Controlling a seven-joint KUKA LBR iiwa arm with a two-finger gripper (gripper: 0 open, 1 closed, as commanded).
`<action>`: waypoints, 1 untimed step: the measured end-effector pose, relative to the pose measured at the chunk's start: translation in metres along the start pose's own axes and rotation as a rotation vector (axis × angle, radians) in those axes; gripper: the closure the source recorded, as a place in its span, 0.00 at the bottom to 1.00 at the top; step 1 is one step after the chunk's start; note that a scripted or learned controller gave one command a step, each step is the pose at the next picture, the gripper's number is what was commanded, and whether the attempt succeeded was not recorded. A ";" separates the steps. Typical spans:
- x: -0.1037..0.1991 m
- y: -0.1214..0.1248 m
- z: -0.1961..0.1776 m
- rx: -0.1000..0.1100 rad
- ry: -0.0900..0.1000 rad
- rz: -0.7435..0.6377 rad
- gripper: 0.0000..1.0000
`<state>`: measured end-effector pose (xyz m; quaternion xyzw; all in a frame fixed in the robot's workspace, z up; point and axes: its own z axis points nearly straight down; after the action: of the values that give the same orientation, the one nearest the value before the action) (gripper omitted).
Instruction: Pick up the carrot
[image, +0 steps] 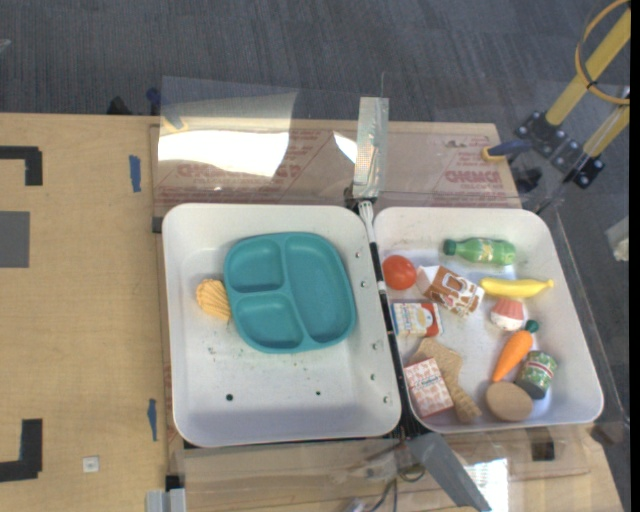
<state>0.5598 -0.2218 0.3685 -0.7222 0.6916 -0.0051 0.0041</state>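
Carrot (513, 352) in sight: one only, orange, tapered, with a small dark green top. It lies at a slant in the right bin (577, 300), toward the near right corner, green top pointing up and right. Its thick end sits just beside a green can (538, 372), and its tip is close to a round brown piece (510, 402).

Counting round that bin: one green bottle (480, 250), one yellow banana (515, 288), one red tomato (400, 272), one small red and white piece (508, 314), one brown and white carton (455, 290), one packet (413, 318), one pinkish box (428, 388), and some tan crackers (442, 358) whose number is hard to make out.

The left bin (190, 380) has one teal divided plate (290, 290) with three compartments, plus one yellow ridged piece (212, 298) touching its left edge.

Labels are too small to read. As for the claw, open or closed, I cannot tell.
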 end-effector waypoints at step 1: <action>-0.004 0.060 0.087 -0.015 -0.008 -0.117 1.00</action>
<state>0.5011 -0.2201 0.2811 -0.7615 0.6481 0.0026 0.0012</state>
